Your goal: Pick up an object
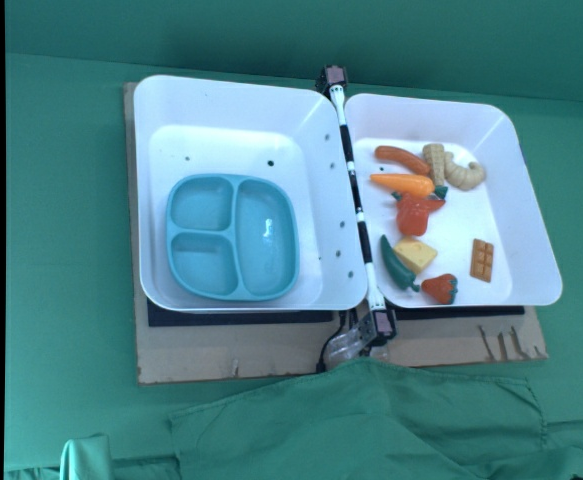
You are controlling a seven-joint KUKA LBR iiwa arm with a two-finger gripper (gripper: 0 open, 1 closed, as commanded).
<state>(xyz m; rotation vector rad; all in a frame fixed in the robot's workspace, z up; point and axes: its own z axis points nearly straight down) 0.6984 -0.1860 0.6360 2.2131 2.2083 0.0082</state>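
Two white bins sit side by side on a brown board [221, 363] laid on the green tabletop [61, 218]. The left bin [231, 103] holds a blue plate [233, 237] with three compartments, resting on the bin floor toward its front left. The right bin [526, 228] holds a scatter of toy foods. Along its back lie a sausage [402, 158] and, just beside it to the right, a tan ginger root [451, 169]. An orange carrot [403, 182] lies just in front of the sausage, and a red pepper [416, 213] sits right below the carrot, its green stem pointing toward the ginger root. Nearer the front, a yellow cheese wedge [416, 255] touches a green chili [395, 265] on its left, and a strawberry [440, 288] sits just beside them at the front. A brown chocolate bar [483, 260] lies apart from the rest, toward the right wall. A black-and-white striped rod [354, 193] runs along the seam between the bins. A fold of green cloth [371, 423] covers the tabletop in front of the board. The claw's state cannot be told from this view.
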